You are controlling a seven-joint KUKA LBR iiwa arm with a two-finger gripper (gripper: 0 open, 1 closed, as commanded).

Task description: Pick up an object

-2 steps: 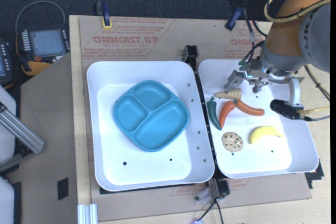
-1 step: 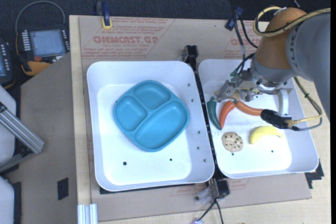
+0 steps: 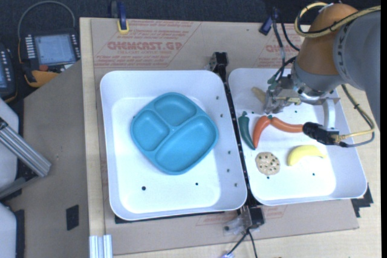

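Tool (image 3: pixel 275 101) low in right bin (image 3: pixel 347 184), over upper end of orange carrot (image 3: pixel 275 126); whether it's open or closed, cannot tell. Carrot bent, long axis roughly left-right, pointed end lower left beside green pepper (image 3: pixel 244 130).

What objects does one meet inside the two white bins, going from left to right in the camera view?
Blue divided plate → green pepper → cookie → yellow banana. The orange carrot overlaps several of these in left-right position, so it is left out.
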